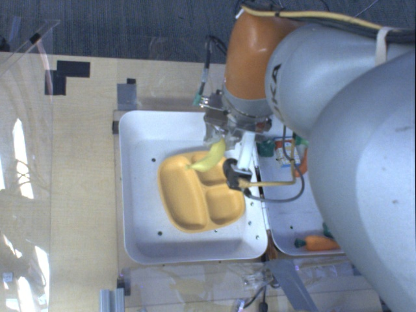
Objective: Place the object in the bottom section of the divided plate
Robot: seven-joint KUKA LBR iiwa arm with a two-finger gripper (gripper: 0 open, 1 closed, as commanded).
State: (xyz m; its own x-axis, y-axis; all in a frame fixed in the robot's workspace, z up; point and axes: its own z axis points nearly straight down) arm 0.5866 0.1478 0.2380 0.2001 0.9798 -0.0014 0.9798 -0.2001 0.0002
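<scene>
So the grey arm with the orange band is hanging its pincer (220, 149) right over the top edge of the yellow plastic divided plate (195, 203), which sits in the left shallow white bin (140, 174) on the worktop. The yellow banana-shaped object (209, 159) is right under the pincer tip, tilted, its lower end over the plate's upper compartment. It looks pinched at its upper end, but the wrist covers the tips, so I honestly can't tell how wide the pincer is or whether it really has a grip.

What worries me: the banana is at the top of the plate, not the bottom section, so letting go here puts it in the wrong compartment. It's curved and tilted too, so I'd guess it could roll or bridge a divider ridge when it lands. There's also a loose cable looping near the plate's right rim; my bet is it could snag or nudge the plate as the arm travels down.

There's an orange carrot-like toy (318, 242) in the right bin, well out of the way.
</scene>
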